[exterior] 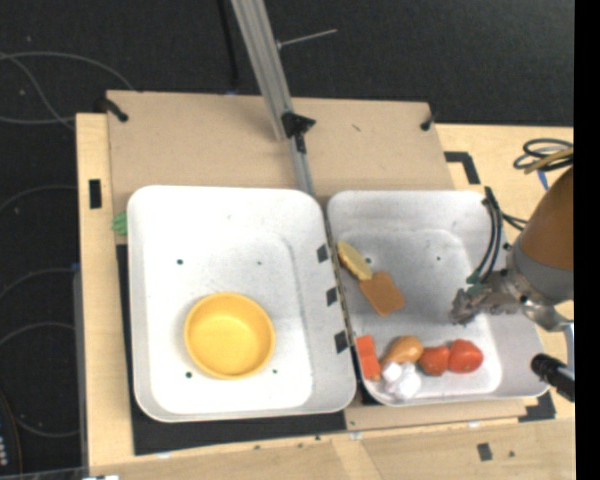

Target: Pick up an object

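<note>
The jaws [470,303] hang at the right of the frame, over the right bin [400,213]; their state cannot be told. The red tomato [465,356] lies just below them, near the bin's lower edge.

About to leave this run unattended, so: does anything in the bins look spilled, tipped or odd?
Nothing stands out. The yellow bowl sits upright in the left bin; the small items are clustered along the right bin's near edge.

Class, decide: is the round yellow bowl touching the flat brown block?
Apart. The camera view shows the round yellow bowl in the left white bin and the flat brown block in the right white bin.
</note>
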